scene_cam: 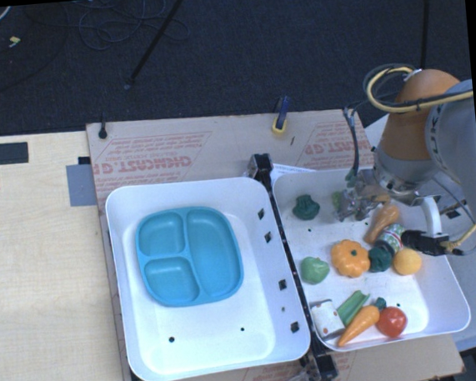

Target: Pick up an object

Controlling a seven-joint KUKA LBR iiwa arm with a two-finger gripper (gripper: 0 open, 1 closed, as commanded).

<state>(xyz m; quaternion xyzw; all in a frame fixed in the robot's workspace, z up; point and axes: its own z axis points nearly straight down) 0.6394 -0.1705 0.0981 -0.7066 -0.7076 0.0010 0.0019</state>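
Note:
My gripper [352, 205] is low over the upper part of the right bin [450, 307], hanging from the grey arm with its orange band [419, 109]. Just left of it lies a dark green toy [307, 207]. Right beside it, on its lower right, an orange piece [382, 220] lies tilted. Below them are an orange pumpkin [350, 258], a light green pepper [314, 268], a dark teal piece [381, 258] and a yellow lemon [407, 262]. Near the bin's front lie a carrot [359, 324], a green cucumber [352, 305] and a red tomato [391, 321].
The left bin [143, 337] holds a blue divided plate [188, 255]. A black divider [281, 248] runs between the two bins. Cables and a black connector [432, 244] hang off the wrist over the right bin's right side. A blue-and-yellow clamp [281, 116] sits on the cardboard behind.

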